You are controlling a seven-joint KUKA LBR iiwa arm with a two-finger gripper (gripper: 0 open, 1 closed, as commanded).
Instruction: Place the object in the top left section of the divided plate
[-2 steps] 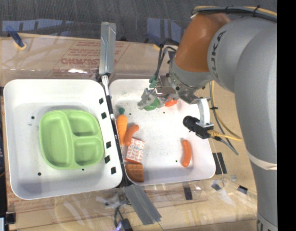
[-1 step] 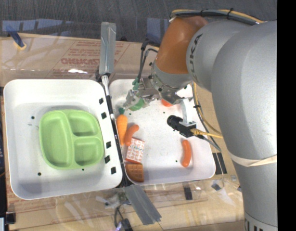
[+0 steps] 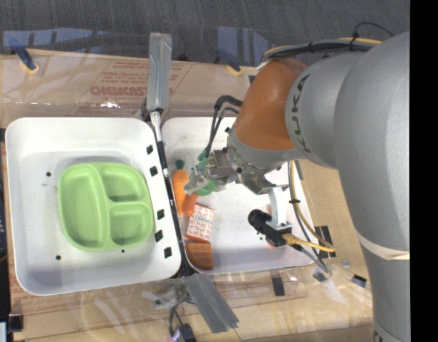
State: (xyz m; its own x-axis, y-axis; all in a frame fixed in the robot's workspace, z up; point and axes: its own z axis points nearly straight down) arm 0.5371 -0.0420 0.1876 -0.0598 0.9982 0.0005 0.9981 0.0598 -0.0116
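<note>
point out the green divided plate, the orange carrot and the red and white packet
green divided plate (image 3: 82, 209): camera view, large left compartment
orange carrot (image 3: 180, 187): camera view, upper body
red and white packet (image 3: 201, 223): camera view, middle

wood worktop (image 3: 347, 291) under a clear plastic sheet (image 3: 97, 84), two shallow white bins side by side on it: left bin (image 3: 26, 148), right bin (image 3: 240, 258), rims touching. grey tape strips (image 3: 159, 66) at the seam, top and bottom.

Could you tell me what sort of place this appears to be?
Probably a robotics lab workbench: a grey arm reaches over two white bins, one holding a green divided plate, with taped plastic sheeting and loose cables.
</note>
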